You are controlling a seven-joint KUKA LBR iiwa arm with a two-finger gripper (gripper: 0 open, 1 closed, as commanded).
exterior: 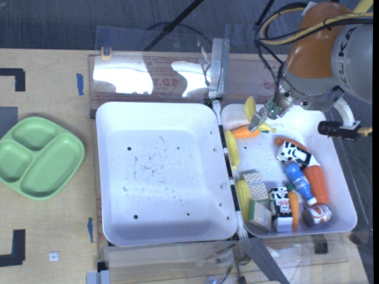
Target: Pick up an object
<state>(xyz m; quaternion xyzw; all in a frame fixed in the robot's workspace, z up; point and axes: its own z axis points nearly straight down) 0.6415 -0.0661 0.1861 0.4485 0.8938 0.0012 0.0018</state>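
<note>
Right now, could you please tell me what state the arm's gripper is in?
Gripper: cannot be told; it sits low over the right white bin, at the orange toy carrot and yellow banana.

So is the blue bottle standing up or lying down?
Lying down. The blue bottle rests flat on its side in the right bin, beside an orange piece.
</note>
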